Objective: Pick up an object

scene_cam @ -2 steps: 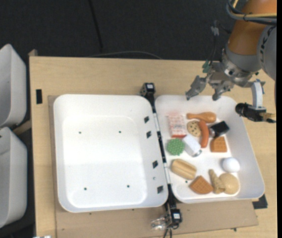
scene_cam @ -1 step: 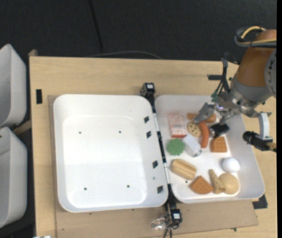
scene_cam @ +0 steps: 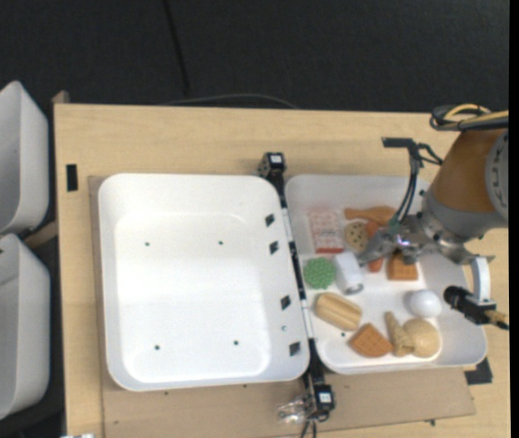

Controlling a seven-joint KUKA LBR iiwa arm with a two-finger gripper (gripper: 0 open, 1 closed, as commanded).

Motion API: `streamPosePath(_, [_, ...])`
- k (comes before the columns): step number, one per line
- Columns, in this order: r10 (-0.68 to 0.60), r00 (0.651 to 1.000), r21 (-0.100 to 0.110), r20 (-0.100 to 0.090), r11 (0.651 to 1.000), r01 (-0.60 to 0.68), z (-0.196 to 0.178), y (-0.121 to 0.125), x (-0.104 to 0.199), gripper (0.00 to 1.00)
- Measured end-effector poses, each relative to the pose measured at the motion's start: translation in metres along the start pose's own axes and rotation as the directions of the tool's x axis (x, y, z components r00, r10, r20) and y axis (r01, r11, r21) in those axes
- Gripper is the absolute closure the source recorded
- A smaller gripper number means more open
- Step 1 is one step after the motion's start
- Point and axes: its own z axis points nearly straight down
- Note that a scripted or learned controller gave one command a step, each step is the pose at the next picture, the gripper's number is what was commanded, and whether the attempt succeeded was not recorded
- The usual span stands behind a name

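Hovering low over the right bin (scene_cam: 478,349), the claw (scene_cam: 376,254) is sitting among the clutter, and whether it is spread wide or pinched narrow cannot be told from this slanted view. Nothing is visibly held in it.

The small white cylinder (scene_cam: 347,272) is lying just beside the claw on its bench-front side (the likeliest target, judging by nearness). It is looking light and rigid, probably smooth plastic, so it may be rolling or slipping away if nudged off-centre; taking it across its narrow middle seems soundest.

A green round piece (scene_cam: 319,272) is resting beyond the cylinder, toward the left bin (scene_cam: 113,245). An orange block (scene_cam: 402,269) is lying just on the claw's arm side, and a speckled biscuit (scene_cam: 357,234) is sitting just beside it on the far side.
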Motion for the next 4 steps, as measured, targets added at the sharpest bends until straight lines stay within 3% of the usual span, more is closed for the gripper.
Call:
streamPosePath(1, [-0.009,1.000,-0.013,0.002,1.000,0.009,0.000,0.072,0.058,0.00])
streamPosePath(2, [0.002,1.000,-0.012,0.004,1.000,-0.002,-0.001,0.013,-0.007,0.00])
streamPosePath(3, [0.001,1.000,-0.018,0.009,1.000,-0.001,-0.012,0.016,-0.008,1.00])
streamPosePath(4, [-0.009,1.000,0.007,-0.008,1.000,0.009,0.007,0.000,0.091,1.00])
